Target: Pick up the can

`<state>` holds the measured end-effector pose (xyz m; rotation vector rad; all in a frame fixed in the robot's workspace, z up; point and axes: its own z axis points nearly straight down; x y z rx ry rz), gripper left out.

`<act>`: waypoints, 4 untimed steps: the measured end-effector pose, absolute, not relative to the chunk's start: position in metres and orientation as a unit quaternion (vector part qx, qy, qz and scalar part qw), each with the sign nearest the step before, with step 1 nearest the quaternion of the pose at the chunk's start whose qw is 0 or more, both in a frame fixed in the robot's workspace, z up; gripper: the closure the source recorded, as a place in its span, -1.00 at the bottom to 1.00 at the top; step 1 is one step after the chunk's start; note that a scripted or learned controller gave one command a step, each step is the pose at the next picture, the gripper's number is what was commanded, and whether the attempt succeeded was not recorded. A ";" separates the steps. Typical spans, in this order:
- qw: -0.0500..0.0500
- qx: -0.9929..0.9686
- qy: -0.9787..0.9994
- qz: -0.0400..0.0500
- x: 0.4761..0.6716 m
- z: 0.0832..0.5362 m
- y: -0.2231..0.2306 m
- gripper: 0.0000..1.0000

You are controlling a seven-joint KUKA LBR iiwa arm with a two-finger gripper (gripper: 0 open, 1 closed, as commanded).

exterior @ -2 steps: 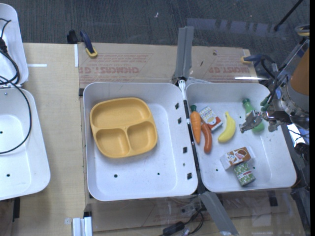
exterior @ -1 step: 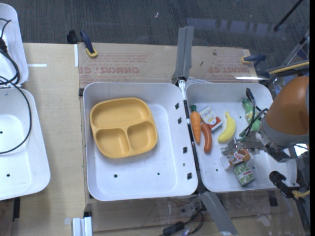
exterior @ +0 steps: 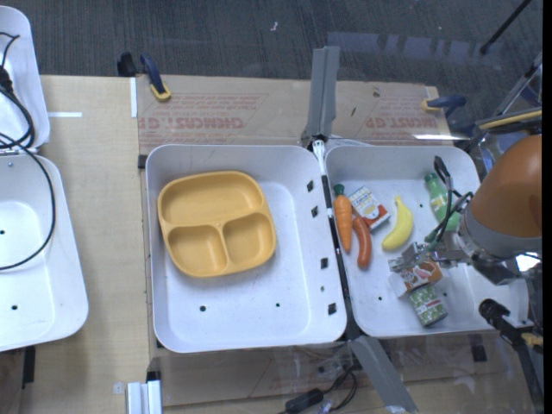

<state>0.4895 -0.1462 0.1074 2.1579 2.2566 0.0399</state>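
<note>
The can [exterior: 429,305], green with a pale printed label, lies on its side near the front of the right bin [exterior: 379,313]. An orange and white patch [exterior: 423,275] sits right at its upper end; I cannot tell if it belongs to the can or is a separate packet. My gripper [exterior: 415,260] hangs low over the bin just above that patch, up and left of the can's green body. The grey arm with its orange band [exterior: 517,188] covers the bin's right side.
The right bin also holds a carrot [exterior: 343,220], a red sausage [exterior: 362,241], a small carton [exterior: 366,203], a banana [exterior: 398,224] and a green bottle [exterior: 436,197]. A yellow divided tray [exterior: 216,222] lies in the left bin [exterior: 241,317].
</note>
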 end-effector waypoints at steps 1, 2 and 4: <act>0.013 0.635 0.773 0.011 0.491 0.108 -0.187 -1.00; 0.016 0.569 0.822 0.010 0.491 0.108 -0.195 -1.00; 0.020 0.570 0.822 0.010 0.494 0.120 -0.196 -1.00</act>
